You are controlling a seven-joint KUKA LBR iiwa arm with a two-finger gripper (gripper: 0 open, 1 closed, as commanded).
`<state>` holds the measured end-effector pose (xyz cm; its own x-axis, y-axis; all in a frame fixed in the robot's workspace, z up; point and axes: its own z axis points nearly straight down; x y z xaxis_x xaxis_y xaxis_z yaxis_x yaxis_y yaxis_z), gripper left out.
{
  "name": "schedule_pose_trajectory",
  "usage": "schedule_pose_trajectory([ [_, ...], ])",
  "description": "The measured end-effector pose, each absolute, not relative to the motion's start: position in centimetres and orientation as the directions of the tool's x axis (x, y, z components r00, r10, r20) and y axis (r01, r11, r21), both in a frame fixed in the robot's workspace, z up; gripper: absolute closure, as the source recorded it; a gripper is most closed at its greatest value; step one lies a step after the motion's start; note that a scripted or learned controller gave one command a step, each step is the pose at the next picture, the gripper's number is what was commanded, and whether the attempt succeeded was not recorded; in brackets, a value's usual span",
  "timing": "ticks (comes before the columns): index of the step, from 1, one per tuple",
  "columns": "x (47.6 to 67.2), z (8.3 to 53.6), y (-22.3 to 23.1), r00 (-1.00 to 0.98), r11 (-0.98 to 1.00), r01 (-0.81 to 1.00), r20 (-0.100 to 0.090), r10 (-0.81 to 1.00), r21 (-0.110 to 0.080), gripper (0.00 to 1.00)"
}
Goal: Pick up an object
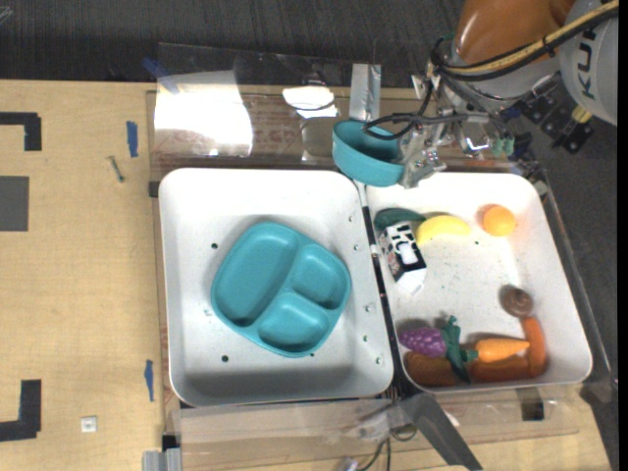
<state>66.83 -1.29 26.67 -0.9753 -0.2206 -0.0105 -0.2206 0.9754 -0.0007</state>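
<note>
Fingers (410,161) seemingly clamp teal bowl (365,155) above right bin (564,292); left bin (186,263) holds teal tray (282,287).

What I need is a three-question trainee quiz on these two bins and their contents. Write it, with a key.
1. True or false: the teal divided plate lies in the right-hand bin.
2. Which item lies closest to the orange? A) yellow lemon B) purple grapes C) brown sausage
3. Short answer: which bin holds the carrot?

Key
1. False: it lies in the left-hand bin.
2. A.
3. The right-hand bin, near its front edge.
</note>
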Motion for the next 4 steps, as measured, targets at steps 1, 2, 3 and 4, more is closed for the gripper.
schedule_pose_trajectory([
  [1, 66.8, 28.6, 0.1, -0.898, 0.898, -0.440, -0.011, -0.440, -0.003, 1.00],
  [2, 66.8, 28.0, -2.4, -0.800, 0.800, -0.600, -0.006, -0.600, -0.002, 1.00],
  [3, 66.8, 27.1, -1.4, -0.701, 0.701, -0.714, -0.005, -0.714, -0.001, 1.00],
  [4, 66.8, 28.2, -0.1, -0.640, 0.640, -0.768, -0.008, -0.768, -0.005, 1.00],
])
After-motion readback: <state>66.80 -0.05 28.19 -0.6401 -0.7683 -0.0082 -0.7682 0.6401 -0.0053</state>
